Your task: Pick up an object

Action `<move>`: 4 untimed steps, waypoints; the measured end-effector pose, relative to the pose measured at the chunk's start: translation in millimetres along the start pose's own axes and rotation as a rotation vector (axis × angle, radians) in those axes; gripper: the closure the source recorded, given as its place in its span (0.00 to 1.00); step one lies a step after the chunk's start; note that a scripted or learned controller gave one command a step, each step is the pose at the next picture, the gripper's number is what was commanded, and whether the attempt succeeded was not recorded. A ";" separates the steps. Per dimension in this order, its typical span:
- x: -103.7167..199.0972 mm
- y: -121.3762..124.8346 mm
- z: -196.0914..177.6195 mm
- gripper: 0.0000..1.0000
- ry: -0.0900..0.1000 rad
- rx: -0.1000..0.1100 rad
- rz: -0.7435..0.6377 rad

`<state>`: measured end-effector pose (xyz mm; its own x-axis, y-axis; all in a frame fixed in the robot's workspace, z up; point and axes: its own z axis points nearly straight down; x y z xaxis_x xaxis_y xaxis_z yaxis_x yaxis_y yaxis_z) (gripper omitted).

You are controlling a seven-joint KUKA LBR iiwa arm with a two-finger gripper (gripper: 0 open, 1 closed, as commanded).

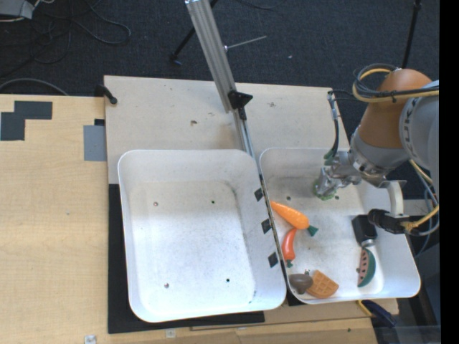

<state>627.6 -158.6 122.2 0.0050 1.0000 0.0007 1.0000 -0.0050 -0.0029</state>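
Two bins, five toys, all in the right one

Nearest the camera, along the front wall of the right bin [401, 292], a brown lump [300, 283] lies touching a tan waffle [323, 285], and a watermelon slice [366, 267] rests just to their right by the front right corner. A little farther back, a red pepper [289, 244] lies close to the wall shared with the left bin [136, 192], and an orange carrot [291, 215] with a green top sits slantwise just behind it, near the pepper's far end. None of these pieces is lifted; each lies flat on the bin floor. The left bin's floor shows a few dark specks.

Farther back in the right bin, the gripper [326, 187] points down over bare floor, well apart from the carrot and the other toys. Nothing shows between its fingers, but whether they stand wide or narrow I cannot tell from this angle. A black block [364, 229] hangs off the arm [391, 131] above the bin's right side, just behind the watermelon slice.

Beyond the bins, a grey rail [215, 52] slants up from the junction of the two bins across the pale board [165, 113]. Cables [64, 9] lie on the dark floor behind.
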 end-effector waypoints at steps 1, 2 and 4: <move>-8.0 -4.2 -58.4 1.00 -0.002 -0.007 -0.002; -9.1 -3.9 -83.7 1.00 -0.001 -0.004 -0.004; 89.0 -40.3 -87.5 1.00 0.002 0.003 -0.009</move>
<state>587.9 -69.4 209.9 -0.0039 1.0000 0.0032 1.0000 0.0039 -0.0057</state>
